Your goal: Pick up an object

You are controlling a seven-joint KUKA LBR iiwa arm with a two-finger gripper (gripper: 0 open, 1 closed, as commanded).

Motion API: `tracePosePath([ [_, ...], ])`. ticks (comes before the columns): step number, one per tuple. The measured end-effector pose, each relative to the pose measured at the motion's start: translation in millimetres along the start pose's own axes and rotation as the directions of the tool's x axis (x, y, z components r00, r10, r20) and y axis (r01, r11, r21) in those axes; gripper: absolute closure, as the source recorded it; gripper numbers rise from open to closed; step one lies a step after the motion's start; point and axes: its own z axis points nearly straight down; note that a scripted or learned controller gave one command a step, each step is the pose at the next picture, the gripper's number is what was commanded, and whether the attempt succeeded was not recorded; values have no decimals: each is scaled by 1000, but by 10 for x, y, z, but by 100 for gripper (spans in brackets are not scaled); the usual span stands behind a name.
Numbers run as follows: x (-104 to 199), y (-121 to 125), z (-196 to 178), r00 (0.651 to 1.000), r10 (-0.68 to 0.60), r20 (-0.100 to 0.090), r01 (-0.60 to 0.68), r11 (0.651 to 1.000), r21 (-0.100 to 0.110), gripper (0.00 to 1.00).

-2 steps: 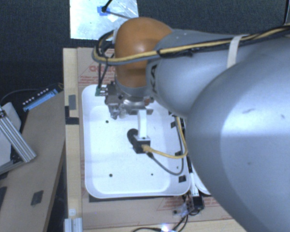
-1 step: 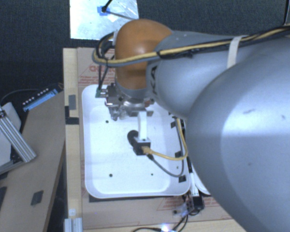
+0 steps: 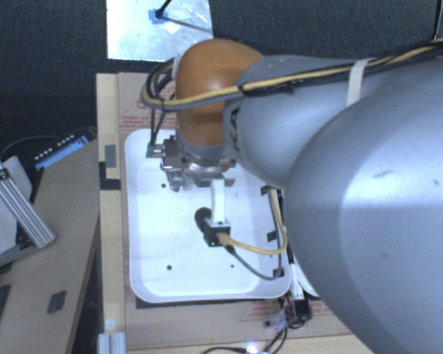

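Camera view: gripper [image 3: 180,177] low over far part of left white bin [image 3: 162,279], open or closed impossible to tell. Perhaps hiding the object straight beneath the wrist [image 3: 205,135]; bearing from tool and long axis unreadable.

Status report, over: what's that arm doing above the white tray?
Gripper over the white bin. Grasp: cannot tell. Object to pick: cannot tell. Arm covers the view's right half.

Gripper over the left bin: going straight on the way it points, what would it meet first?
Probably the bare white floor of the bin, straight below the gripper; depth is unclear here.
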Motion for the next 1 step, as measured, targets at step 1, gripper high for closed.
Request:
tracePosePath([
  [1, 1, -105, -33, 1000, 0, -1, 0, 1000, 0, 100],
])
